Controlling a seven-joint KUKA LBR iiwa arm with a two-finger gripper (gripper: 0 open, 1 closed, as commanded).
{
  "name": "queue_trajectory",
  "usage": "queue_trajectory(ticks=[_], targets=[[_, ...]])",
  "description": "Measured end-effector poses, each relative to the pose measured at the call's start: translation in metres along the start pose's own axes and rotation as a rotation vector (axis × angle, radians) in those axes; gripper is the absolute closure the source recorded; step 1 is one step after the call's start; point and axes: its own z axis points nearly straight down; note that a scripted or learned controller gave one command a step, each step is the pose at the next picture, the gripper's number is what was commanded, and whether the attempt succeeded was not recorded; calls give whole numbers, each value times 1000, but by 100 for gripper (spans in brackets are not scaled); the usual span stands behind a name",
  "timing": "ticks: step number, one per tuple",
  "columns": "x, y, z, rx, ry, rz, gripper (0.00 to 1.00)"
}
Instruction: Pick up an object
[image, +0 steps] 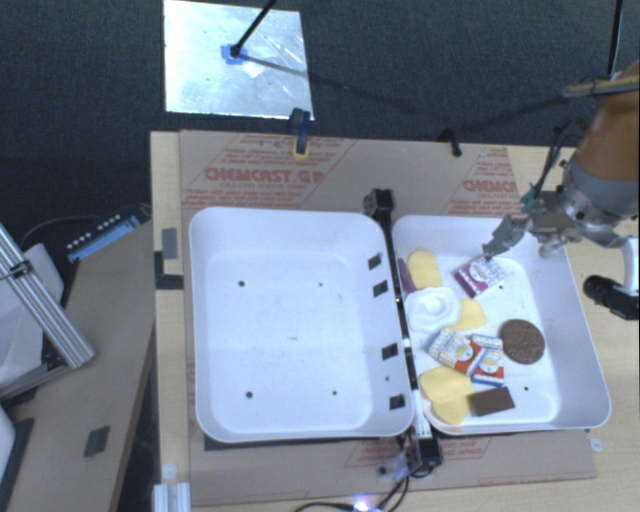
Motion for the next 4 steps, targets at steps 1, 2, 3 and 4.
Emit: queue_trajectory(ticks=[1, 2, 3, 4], targets=[[25, -56, 153, 9, 5, 2, 0], [56, 17, 145, -6, -2, -6, 0], [54, 15, 136, -3, 0, -2, 100], [64, -18, 148, 4, 1, 2, 100]])
